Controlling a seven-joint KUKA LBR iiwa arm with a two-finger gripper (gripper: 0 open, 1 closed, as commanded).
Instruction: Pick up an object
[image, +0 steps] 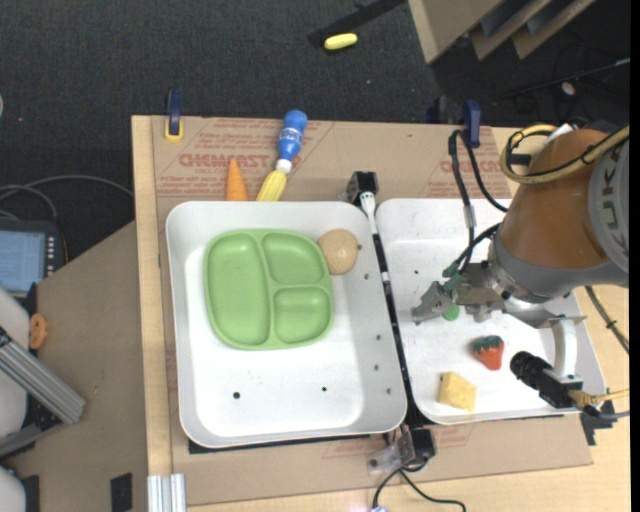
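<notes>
A: Where's the strawberry (489, 351)?
B: Right bin (420, 225), near side, beside a yellow cheese wedge (459, 391).
A: Jaws?
B: Gripper (440, 301) hangs left of them; can't tell. Cardboard-topped table (330, 140), dark carpet (90, 70).

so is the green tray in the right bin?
No, the green tray lies in the left bin, beside a tan ball.

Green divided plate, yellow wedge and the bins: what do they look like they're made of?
Green divided plate: likely moulded plastic, matte, uniform colour with soft rounded compartment ridges. Yellow wedge: possibly foam or plastic toy cheese; pale, dull surface, too small to tell. Bins, left and right: seemingly thin white plastic, smooth with a slight sheen and rounded lips.
</notes>
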